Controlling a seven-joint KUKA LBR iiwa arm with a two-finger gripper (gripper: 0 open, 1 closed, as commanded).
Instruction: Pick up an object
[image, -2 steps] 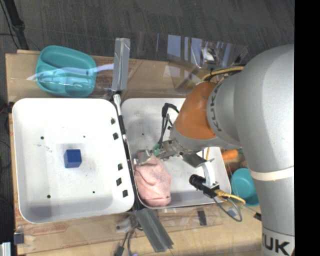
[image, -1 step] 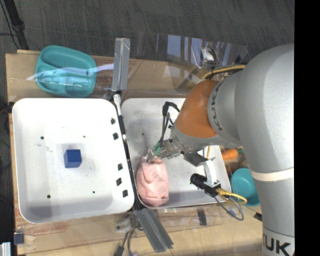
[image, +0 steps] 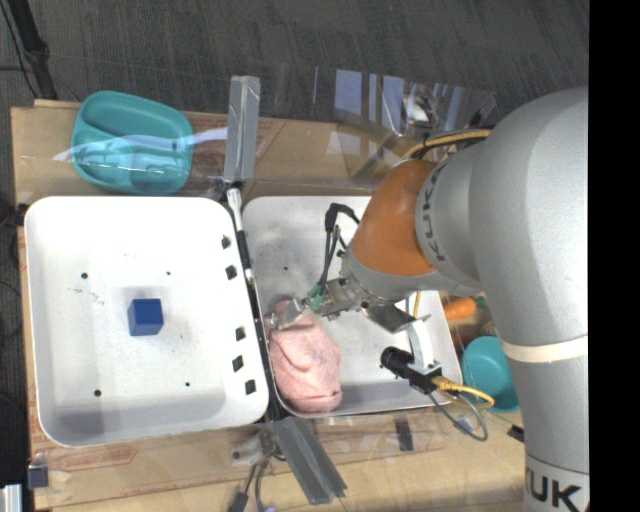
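A pink soft object (image: 305, 368) lies in the near left part of the right bin (image: 290, 230). My gripper (image: 292, 311) is low in that bin, right at the pink object's upper edge, reaching in from the right under the orange wrist band. Its fingertips are small and blurred against the pink thing, and I see nothing lifted. A blue cube (image: 146, 316) rests on the floor of the left bin (image: 60, 250), well away from the gripper.
A teal plastic container (image: 130, 140) sits on the bench behind the left bin. To the right of the right bin are a teal cup (image: 490, 372) and an orange item (image: 460, 308). A black and yellow cable (image: 430, 380) hangs over the right bin's near corner.
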